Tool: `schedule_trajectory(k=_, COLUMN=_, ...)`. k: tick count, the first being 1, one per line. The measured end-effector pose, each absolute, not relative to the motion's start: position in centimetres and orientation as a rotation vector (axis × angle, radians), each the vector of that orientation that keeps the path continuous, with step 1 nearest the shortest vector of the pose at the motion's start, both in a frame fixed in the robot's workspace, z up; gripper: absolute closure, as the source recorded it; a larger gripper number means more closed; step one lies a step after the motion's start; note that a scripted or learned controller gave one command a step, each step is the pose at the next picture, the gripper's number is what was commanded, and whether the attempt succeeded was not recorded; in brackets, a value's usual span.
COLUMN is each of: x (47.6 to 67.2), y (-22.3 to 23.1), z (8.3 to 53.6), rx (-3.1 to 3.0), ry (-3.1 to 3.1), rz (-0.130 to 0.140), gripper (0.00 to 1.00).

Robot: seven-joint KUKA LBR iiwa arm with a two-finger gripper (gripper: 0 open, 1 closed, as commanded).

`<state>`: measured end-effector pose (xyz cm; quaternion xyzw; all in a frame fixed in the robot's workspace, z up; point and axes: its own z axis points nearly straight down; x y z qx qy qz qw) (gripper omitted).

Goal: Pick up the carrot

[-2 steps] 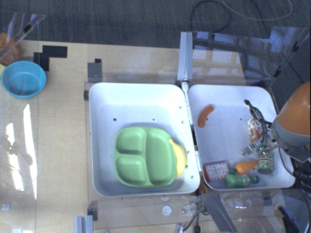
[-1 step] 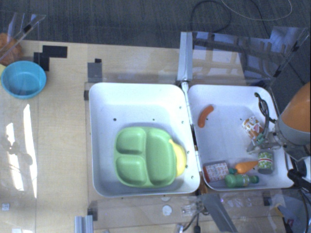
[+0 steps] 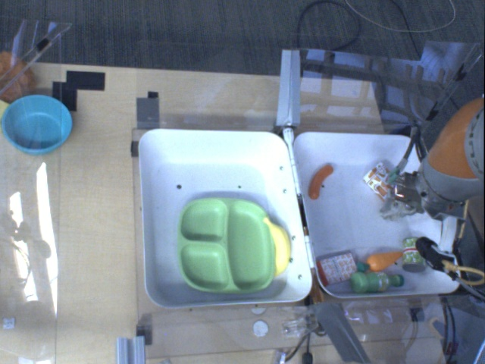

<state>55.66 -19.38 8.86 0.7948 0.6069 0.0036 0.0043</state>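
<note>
The carrot [image 3: 384, 261] is seen lying near the front edge of the right bin [image 3: 341, 218], just beside a green bottle [image 3: 375, 281]. The gripper [image 3: 398, 196] is positioned over the bin's right side, well apart from the carrot; its fingers' state cannot be told.

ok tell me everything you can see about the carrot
The carrot is small, orange and smooth, plastic-looking, lying on its side near the front edge of the right bin. It sits between a small red-and-white packet and a green-labelled can, just behind a green bottle. Whether they touch is unclear.
</note>
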Motion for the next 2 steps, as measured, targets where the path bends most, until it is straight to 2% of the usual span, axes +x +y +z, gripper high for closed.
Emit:
schedule_trajectory(k=1, x=50.4, y=-19.1, z=8.9, rx=2.930, ry=1.112, rz=0.017, gripper=1.00)
schedule_trajectory(k=2, x=53.4, y=-18.6, z=8.8, rx=3.097, ry=0.502, rz=0.014, gripper=1.00)
